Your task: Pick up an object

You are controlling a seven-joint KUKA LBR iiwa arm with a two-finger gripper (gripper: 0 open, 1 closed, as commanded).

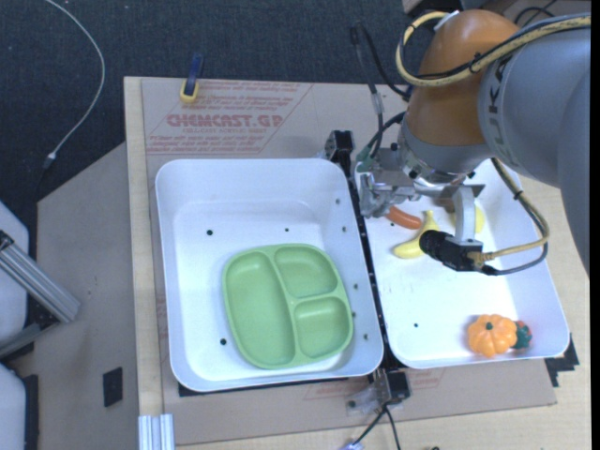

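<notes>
My pincer (412, 212) hangs low over the carrot (405, 218) and banana (415, 246) to grab one, its spread I cannot tell.

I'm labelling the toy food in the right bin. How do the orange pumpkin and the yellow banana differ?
The pumpkin is orange, round and ribbed; the banana is yellow, long and curved. The pumpkin sits in full sight near the right bin's front edge; the banana lies farther back, partly covered by the gripper. Both lie in the right bin.
</notes>
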